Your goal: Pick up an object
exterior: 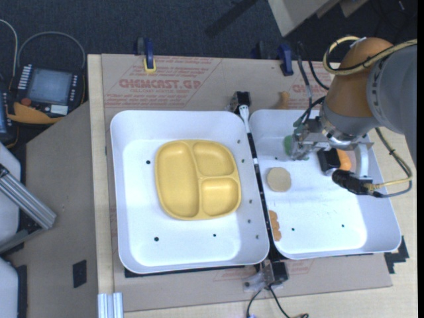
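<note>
Dark blue carpet (132, 12), brown bench board (99, 177), handheld pendant (46, 88)

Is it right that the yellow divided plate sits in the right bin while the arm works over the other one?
Not quite. The camera view shows the yellow divided plate in the left bin. The arm reaches over the right bin, with its end effector near the round tan piece.

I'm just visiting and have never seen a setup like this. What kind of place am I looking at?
Most likely a robotics lab test bench. A grey and orange robot arm reaches over two white bins, one holding a yellow divided plate, and a handheld control screen lies beside the bench.
</note>
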